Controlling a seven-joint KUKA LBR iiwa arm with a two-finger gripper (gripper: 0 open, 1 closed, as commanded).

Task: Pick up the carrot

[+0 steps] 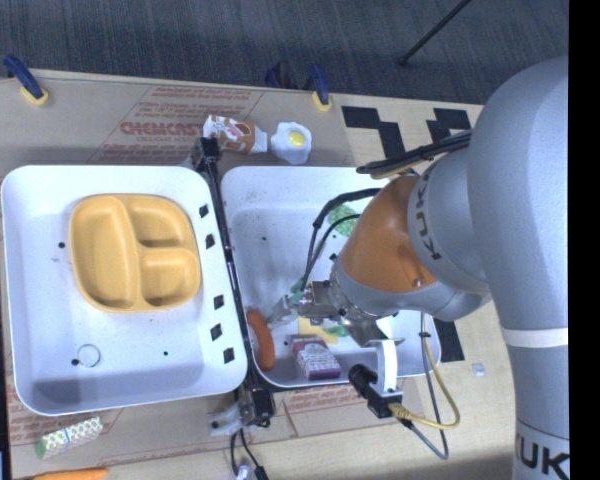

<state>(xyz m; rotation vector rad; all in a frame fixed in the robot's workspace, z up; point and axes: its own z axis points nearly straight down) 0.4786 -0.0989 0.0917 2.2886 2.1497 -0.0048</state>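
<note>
The carrot (pixel 261 339), a short orange piece, lies against the left wall of the right bin (pixel 248 200), near its front corner. My gripper (pixel 305 313) hangs low over the front part of that bin, just right of the carrot and a little behind it. The orange wrist band and the grey arm cover most of what lies beneath. Nothing can be seen held in the gripper.
A purple and pink box (pixel 316 360) lies right of the carrot. The left bin (pixel 20 268) holds a yellow divided tray (pixel 135 250). Behind the bins lie a toy fried egg (pixel 292 141) and a small packet (pixel 230 133). A wrapped item (pixel 70 434) lies front left.
</note>
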